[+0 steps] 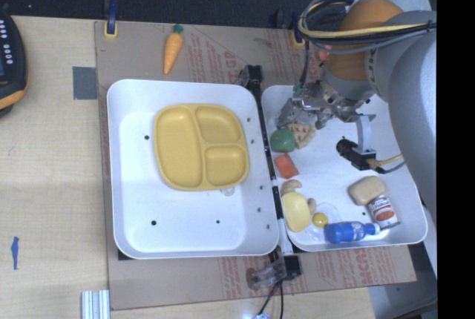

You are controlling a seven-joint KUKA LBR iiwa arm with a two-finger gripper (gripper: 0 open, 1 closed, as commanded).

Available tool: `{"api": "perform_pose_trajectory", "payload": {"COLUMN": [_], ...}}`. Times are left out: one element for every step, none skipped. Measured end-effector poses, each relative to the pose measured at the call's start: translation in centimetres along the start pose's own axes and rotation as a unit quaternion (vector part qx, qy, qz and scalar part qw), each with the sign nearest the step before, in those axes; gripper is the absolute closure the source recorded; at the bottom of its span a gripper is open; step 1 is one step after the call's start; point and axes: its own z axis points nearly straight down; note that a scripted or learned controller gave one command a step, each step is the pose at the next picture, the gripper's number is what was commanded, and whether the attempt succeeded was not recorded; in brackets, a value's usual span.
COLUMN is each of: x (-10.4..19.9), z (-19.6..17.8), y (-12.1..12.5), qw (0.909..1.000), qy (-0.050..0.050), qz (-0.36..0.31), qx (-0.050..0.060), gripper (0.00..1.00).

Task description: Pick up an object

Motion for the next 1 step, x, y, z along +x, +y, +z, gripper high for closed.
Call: {"api": "perform_pose_trajectory", "payload": {"x": [-0.76], "z": [0.14], "y": [-11.63], "qw": [1.0000], "qy": [0.001], "qz": [0.004], "qx": [0.005], "gripper": [0.00]}}
